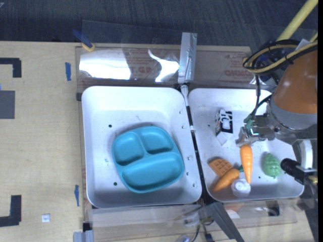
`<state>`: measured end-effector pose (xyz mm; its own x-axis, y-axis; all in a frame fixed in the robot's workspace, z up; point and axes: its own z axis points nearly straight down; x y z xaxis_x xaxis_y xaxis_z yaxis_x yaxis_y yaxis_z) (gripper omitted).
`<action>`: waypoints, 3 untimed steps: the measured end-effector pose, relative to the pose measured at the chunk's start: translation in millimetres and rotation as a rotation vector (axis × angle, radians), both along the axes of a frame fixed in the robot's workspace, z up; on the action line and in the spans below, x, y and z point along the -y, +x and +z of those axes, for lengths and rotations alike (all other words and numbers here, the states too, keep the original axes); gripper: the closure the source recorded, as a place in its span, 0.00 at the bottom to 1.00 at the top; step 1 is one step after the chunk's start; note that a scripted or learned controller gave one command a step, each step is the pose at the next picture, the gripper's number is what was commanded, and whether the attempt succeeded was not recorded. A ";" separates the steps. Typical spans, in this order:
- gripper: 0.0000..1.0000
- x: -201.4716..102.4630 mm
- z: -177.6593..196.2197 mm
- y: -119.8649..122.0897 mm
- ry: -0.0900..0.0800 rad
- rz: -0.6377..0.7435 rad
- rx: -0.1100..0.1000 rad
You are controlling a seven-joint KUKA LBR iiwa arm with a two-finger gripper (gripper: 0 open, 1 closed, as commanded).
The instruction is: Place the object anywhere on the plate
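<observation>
The carrot (246, 159) stands upright in the right bin (209, 107), near its front edge, pinched at the top by the gripper (249, 138). The blue plate (147, 158) in the left bin (101, 110) carries nothing, so by my judgement the carry across and the drop remain.
</observation>
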<state>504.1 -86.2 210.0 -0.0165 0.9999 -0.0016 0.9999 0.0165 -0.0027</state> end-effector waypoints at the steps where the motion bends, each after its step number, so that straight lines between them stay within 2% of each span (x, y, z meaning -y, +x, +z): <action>1: 1.00 -96.3 -27.3 14.6 0.003 -0.050 -0.003; 2: 1.00 -150.2 -26.1 31.4 0.002 0.299 0.003; 3: 0.00 -149.9 -25.9 31.4 0.001 0.298 0.003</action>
